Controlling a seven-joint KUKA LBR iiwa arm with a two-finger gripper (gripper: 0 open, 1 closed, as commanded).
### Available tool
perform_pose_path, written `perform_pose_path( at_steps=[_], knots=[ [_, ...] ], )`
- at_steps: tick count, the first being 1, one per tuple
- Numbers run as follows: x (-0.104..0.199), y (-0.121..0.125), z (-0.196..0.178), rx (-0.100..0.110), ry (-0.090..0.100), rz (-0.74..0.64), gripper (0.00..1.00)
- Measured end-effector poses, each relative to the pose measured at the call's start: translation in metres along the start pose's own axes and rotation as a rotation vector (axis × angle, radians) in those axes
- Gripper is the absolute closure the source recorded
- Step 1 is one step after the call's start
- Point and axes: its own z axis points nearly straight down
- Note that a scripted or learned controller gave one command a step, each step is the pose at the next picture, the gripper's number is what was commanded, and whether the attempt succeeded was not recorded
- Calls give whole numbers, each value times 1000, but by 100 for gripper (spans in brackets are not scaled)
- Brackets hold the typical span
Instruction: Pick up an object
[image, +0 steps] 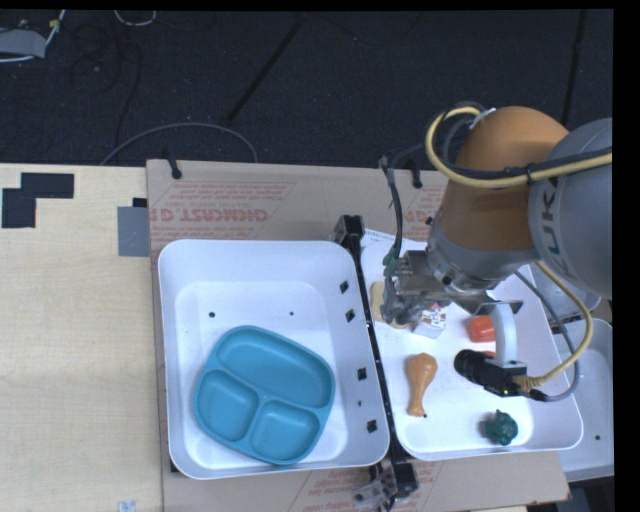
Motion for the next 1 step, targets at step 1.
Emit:
perform_pose_path(
  at_steps=[1],
  knots=[
    [61, 6, 17, 2, 0, 0, 100]
  ],
)
